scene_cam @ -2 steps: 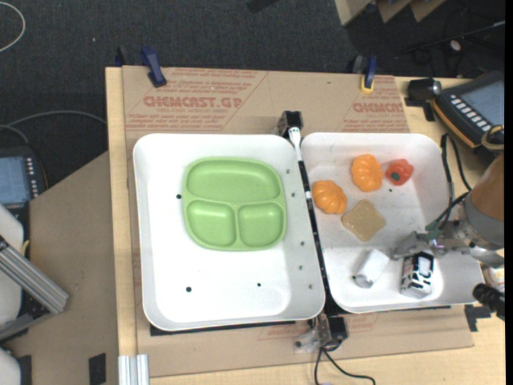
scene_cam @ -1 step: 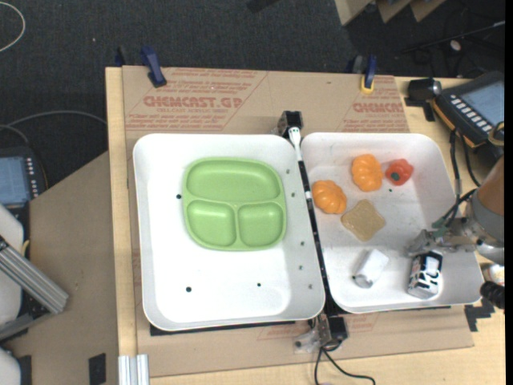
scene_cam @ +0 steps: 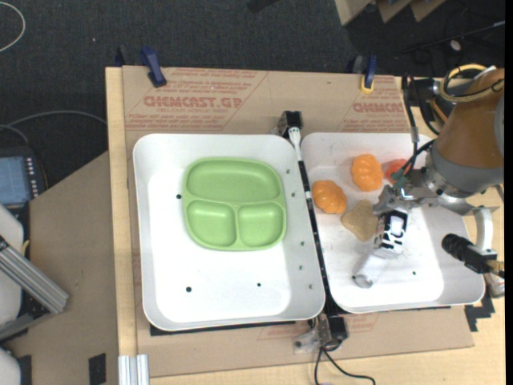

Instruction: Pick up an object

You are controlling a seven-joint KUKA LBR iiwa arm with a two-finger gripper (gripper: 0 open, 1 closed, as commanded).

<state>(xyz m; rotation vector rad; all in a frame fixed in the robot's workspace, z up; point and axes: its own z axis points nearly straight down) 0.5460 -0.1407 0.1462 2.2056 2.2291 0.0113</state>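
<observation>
stage: early, nothing lifted | gripper (scene_cam: 390,237) low in right bin (scene_cam: 457,291), beside tan object (scene_cam: 360,220) | jaws: state I cannot tell | left: grasp, lift

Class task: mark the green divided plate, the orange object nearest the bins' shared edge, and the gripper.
green divided plate (scene_cam: 234,202), camera view, on its middle ridge.
orange object (scene_cam: 329,196), camera view, on its top face.
gripper (scene_cam: 390,237), camera view, at its tip.
</observation>
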